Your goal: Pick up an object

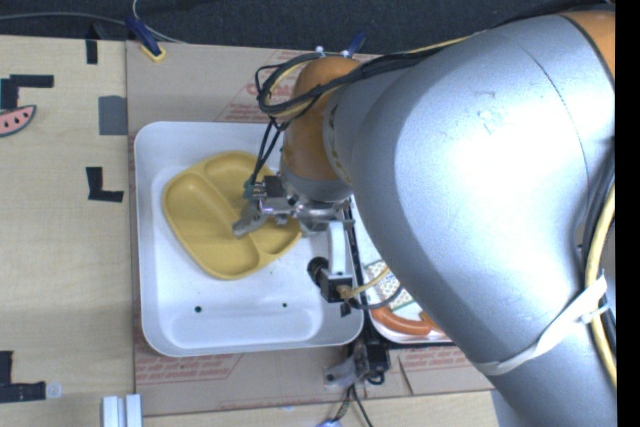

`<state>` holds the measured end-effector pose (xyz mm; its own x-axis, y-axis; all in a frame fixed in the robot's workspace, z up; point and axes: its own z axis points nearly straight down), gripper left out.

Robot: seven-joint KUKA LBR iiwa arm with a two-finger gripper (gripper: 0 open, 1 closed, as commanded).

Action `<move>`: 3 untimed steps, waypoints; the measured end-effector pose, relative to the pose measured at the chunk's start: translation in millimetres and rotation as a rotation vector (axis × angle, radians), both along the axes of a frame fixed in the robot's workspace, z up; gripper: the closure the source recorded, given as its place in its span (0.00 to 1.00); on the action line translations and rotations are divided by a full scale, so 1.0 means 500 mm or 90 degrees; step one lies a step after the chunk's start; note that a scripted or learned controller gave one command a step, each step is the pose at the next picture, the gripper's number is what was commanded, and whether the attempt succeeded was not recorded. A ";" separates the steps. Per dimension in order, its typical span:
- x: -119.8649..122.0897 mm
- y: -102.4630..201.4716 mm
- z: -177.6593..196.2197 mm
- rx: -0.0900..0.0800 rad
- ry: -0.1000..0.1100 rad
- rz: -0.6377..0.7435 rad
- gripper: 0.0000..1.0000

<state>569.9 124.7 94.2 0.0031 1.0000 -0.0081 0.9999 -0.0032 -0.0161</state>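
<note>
Trouble from here would most likely come from how the yellow divided dish (213,213) has to be taken. It lies flat in the left white bin (160,315), toward that bin's far-right part, and the gripper (256,215) sits right over the dish's right edge, near the ridge between its compartments. The metal parts are small and partly lost under the grey arm (470,195), so I cannot tell whether the gripper is parted or closed, nor whether it bears on the dish at all — it may only hover above. A broad, shallow, smooth dish gives little to pinch: if the grasp lands on the flat floor and not on the rim or ridge, it will likely slide off and come up with nothing. A hold at one edge could also tip the dish, dragging its left side against the bin floor until it slips free. Loose cables (290,90) hang near the wrist — a snag seems possible. An orange-rimmed item (400,323) lies in the right bin, mostly hidden by the arm.
</note>
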 end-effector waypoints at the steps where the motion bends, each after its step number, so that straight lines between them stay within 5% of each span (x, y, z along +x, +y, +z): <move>1: -0.006 0.001 0.012 -0.001 0.007 0.001 1.00; 2: -0.027 -0.024 0.342 0.005 -0.011 0.003 1.00; 3: -0.030 0.142 0.371 0.005 -0.009 0.005 1.00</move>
